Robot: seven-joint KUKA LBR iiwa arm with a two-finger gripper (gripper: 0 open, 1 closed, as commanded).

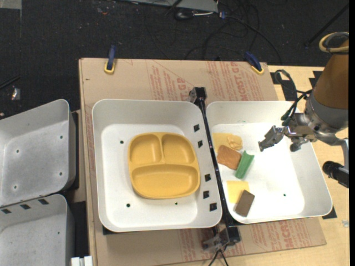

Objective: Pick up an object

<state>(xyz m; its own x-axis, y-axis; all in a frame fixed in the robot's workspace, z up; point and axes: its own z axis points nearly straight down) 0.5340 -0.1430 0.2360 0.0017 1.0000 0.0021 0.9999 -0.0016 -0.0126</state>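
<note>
Green block point(244, 165) near right bin's point(288, 204) left wall looks light, stiff; grab its long sides. Gripper point(272, 139) hovers w/ fingers spread, holding nothing.

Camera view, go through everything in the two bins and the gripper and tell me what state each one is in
Yellow divided tray: upright, lying flat in the left bin.
Brown block: flat in the right bin.
Green block: leaning against the brown block.
Yellow wedge: flat.
Dark brown block: overlapping the wedge.
Gripper: above the right bin, holding nothing.

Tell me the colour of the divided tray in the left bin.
Yellow; the divided tray shows clearly in the camera view.
</note>
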